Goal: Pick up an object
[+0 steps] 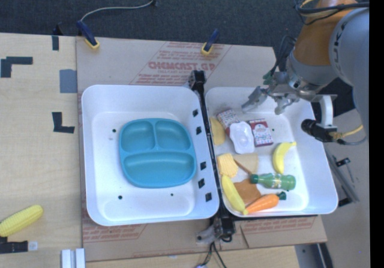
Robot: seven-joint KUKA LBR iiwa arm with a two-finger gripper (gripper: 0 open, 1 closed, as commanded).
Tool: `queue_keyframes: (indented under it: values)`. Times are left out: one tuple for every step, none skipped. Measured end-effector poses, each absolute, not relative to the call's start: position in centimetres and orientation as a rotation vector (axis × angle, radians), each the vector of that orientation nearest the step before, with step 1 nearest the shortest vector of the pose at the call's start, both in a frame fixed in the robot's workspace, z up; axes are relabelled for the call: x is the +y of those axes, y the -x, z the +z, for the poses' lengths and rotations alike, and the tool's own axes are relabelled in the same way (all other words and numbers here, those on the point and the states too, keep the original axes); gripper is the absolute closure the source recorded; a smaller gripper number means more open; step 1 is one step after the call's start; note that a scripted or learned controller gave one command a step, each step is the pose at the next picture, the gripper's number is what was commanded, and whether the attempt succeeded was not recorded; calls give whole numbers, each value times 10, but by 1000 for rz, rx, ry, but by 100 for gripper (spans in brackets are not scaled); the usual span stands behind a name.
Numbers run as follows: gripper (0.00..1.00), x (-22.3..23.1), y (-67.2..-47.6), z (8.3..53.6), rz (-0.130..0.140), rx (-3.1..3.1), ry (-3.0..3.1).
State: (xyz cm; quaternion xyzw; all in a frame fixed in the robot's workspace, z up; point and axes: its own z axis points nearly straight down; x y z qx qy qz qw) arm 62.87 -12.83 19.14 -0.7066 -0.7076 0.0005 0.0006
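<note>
Arm: reaches in from the right, wrist bent down over the right bin [318, 184].
Gripper [268, 100]: fingers spread, empty, above the toy food.

The right bin [318, 198] holds a loose pile — a green bottle [273, 181] lying flat at four o'clock, a carrot [261, 203] below it, bananas [282, 156] — a white packet [242, 137] near centre.

Two white bins [96, 159] sit side by side, and one blue divided plate [158, 151] lies in the bin farther from the fingers. Below the fingers lie two bananas [282, 156], one carrot [262, 203], one green bottle [274, 181] and one white tub [242, 136]. One corn cob [21, 219] lies far off on the bench.
</note>
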Motion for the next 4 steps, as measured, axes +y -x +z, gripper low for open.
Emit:
queue_keyframes:
  values:
    - [0,-123,-566,105,3,-2219,2218]
    - [0,-107,-623,89,1,-2223,2220]
    - [0,-107,-667,85,8,-2216,2217]
    - [100,-108,-667,94,11,-2219,2218]
